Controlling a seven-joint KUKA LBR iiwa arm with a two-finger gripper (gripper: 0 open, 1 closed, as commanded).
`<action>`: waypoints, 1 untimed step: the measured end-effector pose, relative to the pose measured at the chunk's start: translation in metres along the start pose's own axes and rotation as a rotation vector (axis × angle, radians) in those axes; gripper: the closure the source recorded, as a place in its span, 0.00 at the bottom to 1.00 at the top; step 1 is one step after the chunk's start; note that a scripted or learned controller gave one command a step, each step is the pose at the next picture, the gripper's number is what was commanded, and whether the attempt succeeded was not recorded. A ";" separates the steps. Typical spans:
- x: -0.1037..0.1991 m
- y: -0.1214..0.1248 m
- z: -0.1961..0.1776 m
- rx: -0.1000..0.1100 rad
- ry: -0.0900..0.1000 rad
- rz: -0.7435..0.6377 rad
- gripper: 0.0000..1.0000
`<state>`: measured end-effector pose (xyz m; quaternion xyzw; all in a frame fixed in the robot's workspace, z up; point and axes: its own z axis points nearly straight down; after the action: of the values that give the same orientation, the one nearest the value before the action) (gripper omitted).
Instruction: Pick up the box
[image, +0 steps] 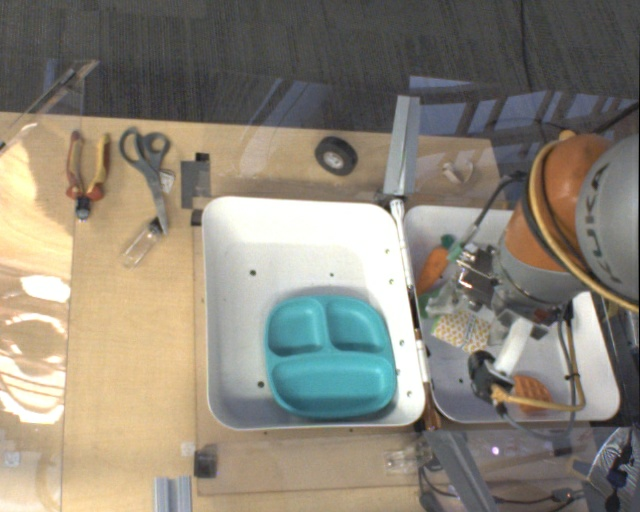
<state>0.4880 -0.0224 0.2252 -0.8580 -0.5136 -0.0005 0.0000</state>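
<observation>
Two shallow white bins sit side by side: the left bin (230, 300) holds a teal three-compartment plastic tray (330, 355); the right bin (600, 385) holds an orange carrot-shaped toy (433, 268) and a small patterned flat box (462, 326) near its left wall. The grey arm's gripper (470, 280) hangs just above the box, grip state undeterminable.

text: "KU", probably KUKA | on: grey arm (612, 215) | cut by right edge
</observation>
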 end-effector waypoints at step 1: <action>-0.012 0.006 0.031 -0.001 0.000 -0.390 1.00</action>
<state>0.4877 -0.0353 0.1940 -0.7421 -0.6703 -0.0007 -0.0005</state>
